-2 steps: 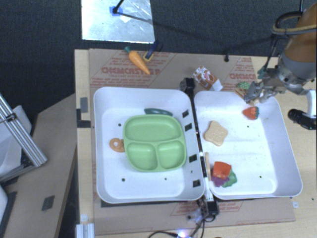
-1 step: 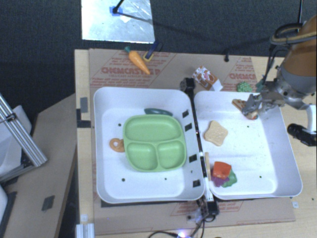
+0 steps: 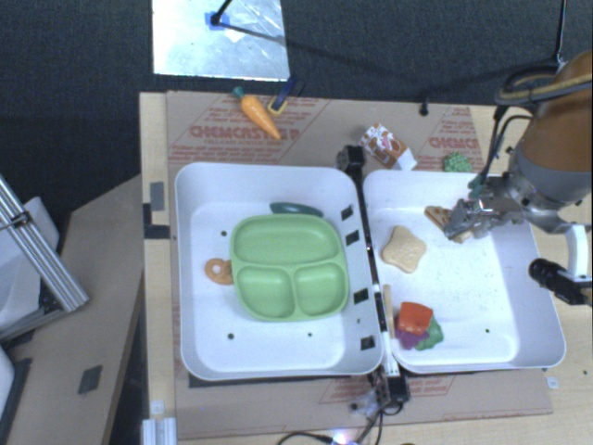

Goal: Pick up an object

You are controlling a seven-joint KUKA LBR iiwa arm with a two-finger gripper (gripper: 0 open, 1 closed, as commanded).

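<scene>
My gripper (image 3: 460, 222) hangs low over the right bin (image 3: 519, 341), near its back edge. A small brown piece (image 3: 435, 215) lies directly to its left, touching or almost touching the gripper tip. A tan bread-shaped toy (image 3: 404, 248) rests on the bin floor a little further left and nearer the front. A red, purple and green toy (image 3: 417, 324) sits at the bin's front left. The grey arm with its orange band (image 3: 556, 128) comes in from the right.
The left bin (image 3: 199, 341) holds a green divided plate (image 3: 285, 265) and a small orange ring (image 3: 219, 271). Behind the bins lie a toy carrot (image 3: 259, 116), a snack packet (image 3: 385, 146) and a green lump (image 3: 456, 163). A foil sheet (image 3: 220, 26) lies further back.
</scene>
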